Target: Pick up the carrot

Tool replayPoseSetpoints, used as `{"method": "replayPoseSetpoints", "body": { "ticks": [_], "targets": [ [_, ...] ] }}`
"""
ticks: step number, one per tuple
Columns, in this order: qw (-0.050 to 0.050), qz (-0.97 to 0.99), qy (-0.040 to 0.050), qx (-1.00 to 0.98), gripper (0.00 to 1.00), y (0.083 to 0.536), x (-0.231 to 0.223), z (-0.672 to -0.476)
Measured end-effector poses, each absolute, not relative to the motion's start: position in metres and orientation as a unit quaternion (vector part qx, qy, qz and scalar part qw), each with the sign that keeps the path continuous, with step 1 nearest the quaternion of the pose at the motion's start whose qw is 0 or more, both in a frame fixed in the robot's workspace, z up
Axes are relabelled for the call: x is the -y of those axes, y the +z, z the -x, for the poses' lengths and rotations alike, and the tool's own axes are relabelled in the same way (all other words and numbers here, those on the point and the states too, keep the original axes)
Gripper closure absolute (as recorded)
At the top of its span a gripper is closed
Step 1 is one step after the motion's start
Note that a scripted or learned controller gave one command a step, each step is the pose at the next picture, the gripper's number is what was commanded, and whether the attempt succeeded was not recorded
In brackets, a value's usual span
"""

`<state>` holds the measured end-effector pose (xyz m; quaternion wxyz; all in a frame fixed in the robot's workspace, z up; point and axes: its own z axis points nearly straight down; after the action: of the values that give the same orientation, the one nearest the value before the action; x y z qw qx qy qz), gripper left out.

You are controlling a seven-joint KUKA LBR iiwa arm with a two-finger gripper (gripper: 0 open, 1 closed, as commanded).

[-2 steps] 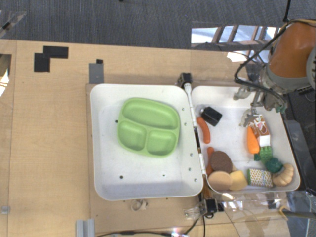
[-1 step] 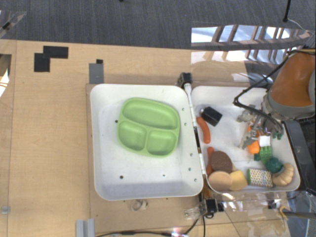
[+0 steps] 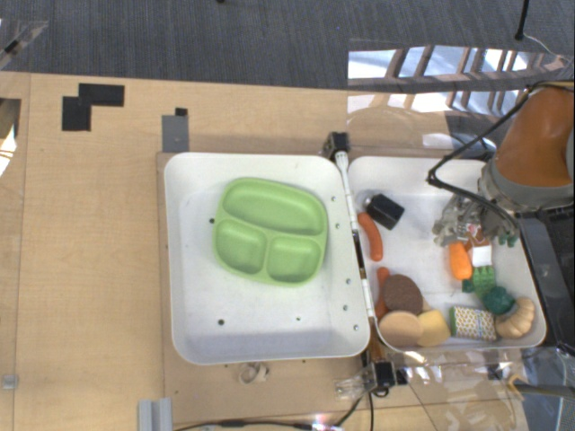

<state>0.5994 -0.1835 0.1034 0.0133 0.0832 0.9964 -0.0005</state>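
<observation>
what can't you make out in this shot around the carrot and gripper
- Gripper fingers: a blurred tangle of metal above the carrot; open or shut cannot be told.
- Carrot's upper end: hidden under the gripper, so contact is unclear.
- Arm: cut off by the right edge.
- Green toy beside the carrot: too small to identify.

Gripper seen over right bin, just above carrot; carrot lies w/ green toy touching. Green divided plate set in left bin.
</observation>
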Motion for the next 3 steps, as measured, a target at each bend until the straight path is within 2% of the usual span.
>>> {"method": "replayPoseSetpoints", "body": {
  "ticks": [1,2,3],
  "targets": [
    [0.013,-0.083,-0.0005,-0.996,0.00,0.103,0.183,-0.599],
    [0.008,-0.096,0.0002,-0.995,0.00,0.090,0.131,-0.571],
    [0.013,-0.093,0.0006,-0.996,1.00,0.103,0.130,-0.575]
  ]
}}
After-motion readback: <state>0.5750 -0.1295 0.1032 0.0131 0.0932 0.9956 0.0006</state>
